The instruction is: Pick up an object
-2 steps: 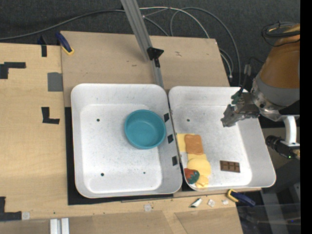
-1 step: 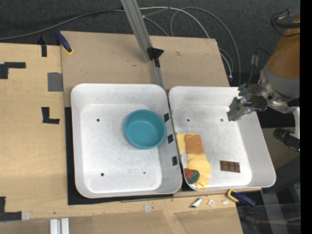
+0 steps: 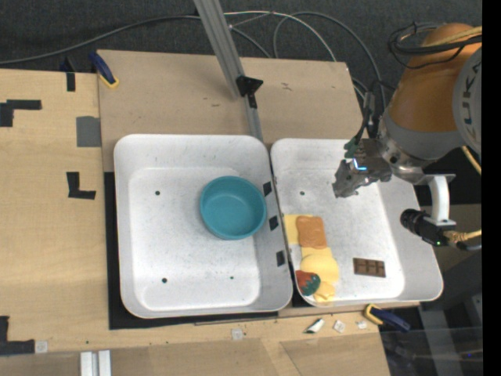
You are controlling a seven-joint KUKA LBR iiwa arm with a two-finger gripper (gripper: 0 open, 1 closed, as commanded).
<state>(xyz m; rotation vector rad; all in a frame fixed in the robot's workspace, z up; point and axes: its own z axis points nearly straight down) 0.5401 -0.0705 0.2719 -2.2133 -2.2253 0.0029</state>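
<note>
1. The tabletop (image 3: 47,210) carries two shallow white bins side by side: the left bin (image 3: 156,288) and the right bin (image 3: 407,284).
2. The arm (image 3: 430,92) reaches in from the right, and its claw (image 3: 350,180) hangs over the upper middle of the right bin. I cannot tell if the claw is apart or together, and nothing shows inside it.
3. The blue bowl (image 3: 232,207) sits in the left bin, well apart from the claw, with the two bin walls between them.
4. The nearest things, I judge, are the orange block (image 3: 311,230) and the yellow pieces (image 3: 322,269), which lie below and to the left of the claw, in a row along the left wall of the right bin, so there is little room on that side.
5. The small brown bar (image 3: 369,268) lies below the claw, its long axis left to right, with bare floor around it.
</note>
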